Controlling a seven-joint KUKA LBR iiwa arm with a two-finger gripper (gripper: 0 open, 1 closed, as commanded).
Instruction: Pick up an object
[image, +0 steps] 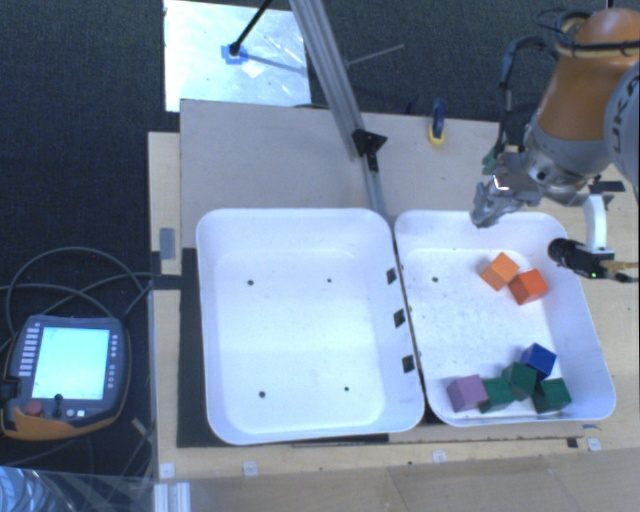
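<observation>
My arm (590, 95) comes in from the upper right of the frame, orange band uppermost, and my gripper (488, 212) hangs over the top edge of the right bin (590, 345), near its upper middle. From this slanted view the fingertips read as a dark grey lump, and I cannot tell how they are set or see anything between them.

The blocks all lie in the right bin. Two orange ones sit in its upper right part: a lighter orange block (499, 271) and, just beside it to the lower right, a darker orange block (529, 286); they look to be touching at a corner, though the view is too coarse to be sure. Both are below and to the right of my gripper, apart from it.

Along the bin's lower right edge is a tight cluster: a purple block (466, 392) at the left, a green block (497, 392) next to it, another green block (520, 378) just above and right, a blue block (538, 358) at the top, and a third green block (551, 396) at the far right.

The left bin (215, 330) fills the middle of the frame. A pendant (62, 372) lies at the lower left.
</observation>
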